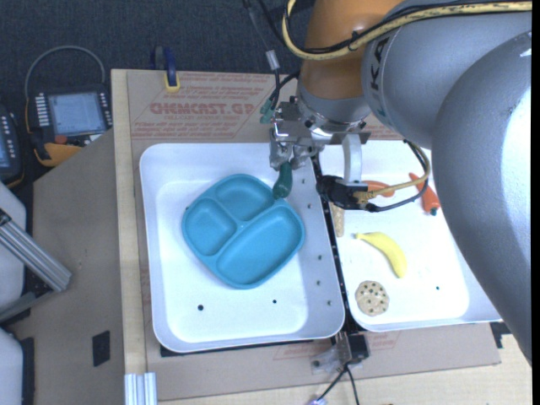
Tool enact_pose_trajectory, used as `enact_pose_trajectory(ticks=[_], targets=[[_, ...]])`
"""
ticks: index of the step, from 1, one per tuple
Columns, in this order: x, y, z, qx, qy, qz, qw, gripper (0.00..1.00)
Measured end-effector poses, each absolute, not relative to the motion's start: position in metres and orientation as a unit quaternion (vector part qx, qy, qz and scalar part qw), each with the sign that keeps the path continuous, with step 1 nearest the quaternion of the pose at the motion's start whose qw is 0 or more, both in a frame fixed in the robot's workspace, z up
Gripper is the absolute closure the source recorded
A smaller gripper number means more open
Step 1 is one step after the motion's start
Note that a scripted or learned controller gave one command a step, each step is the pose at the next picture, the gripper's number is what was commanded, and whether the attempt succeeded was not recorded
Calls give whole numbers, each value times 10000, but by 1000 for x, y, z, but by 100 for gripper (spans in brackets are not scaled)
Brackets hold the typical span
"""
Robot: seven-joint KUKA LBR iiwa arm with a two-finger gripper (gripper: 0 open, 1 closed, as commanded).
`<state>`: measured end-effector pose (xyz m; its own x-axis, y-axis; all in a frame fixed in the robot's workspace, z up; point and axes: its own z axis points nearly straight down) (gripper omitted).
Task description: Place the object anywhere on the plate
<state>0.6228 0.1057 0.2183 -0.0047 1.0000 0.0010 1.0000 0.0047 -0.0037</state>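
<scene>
Risk noted: my gripper pinches a small teal object over the blue plate's upper-right rim, so releasing here could drop it into the white bin.

Plate: smooth blue plastic, slight sheen. Bins: matt white, probably plastic.

Arm hides right bin far corner; cut off by right edge.

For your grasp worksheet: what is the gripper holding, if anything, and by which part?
The gripper holds a small dark-green object by its upper end, hanging over the blue plate's rim.
</scene>
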Motion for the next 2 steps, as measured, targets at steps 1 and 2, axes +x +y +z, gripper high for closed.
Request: enact_pose_trajectory(ticks=[1,2], targets=[[613,151,222,-7053,-7089,-6,10,100],[614,148,222,-7068,-7074,-1,4,0]])
